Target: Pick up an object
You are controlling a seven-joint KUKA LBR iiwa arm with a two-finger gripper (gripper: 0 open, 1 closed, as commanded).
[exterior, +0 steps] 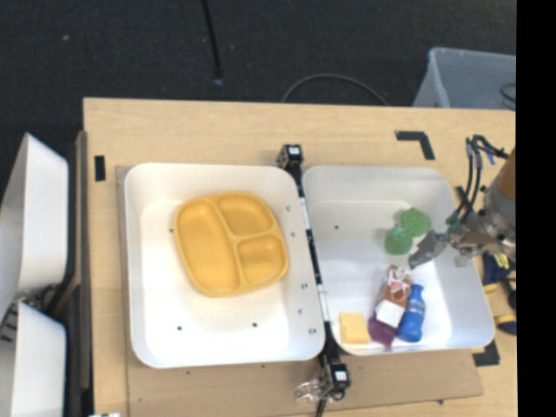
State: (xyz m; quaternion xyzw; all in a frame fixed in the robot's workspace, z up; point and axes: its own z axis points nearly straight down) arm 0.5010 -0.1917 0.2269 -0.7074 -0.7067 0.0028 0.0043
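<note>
- Dark carpeted floor (261,33) all round, with a black cable (330,85) looping across it at the far side.
- Light wooden bench (217,129) in the middle, bearing two shallow white bins side by side.
- Left bin (148,337): holds a yellow divided plate (230,243) with three compartments, lying flat near its centre.
- Right bin (347,189): holds a small cluster of objects toward its near right part.
- Green object (407,231) farthest back in that cluster, just left of the gripper.
- Brown-and-white item (397,287) nearer, touching a blue bottle (413,313) on its right.
- Purple piece (380,330) below those, next to a yellow block (353,327) close to the near wall.
- White pale box shapes (35,224) standing off the bench's left edge; a translucent blue-grey tub (465,78) at far right.
- Grey arm entering from the right, gripper (427,248) low over the right bin, just beside the green object and above the blue bottle.
- Cannot tell whether the claw is apart or together; nothing seen clamped in it.
- All objects resting on the bin floor.
</note>
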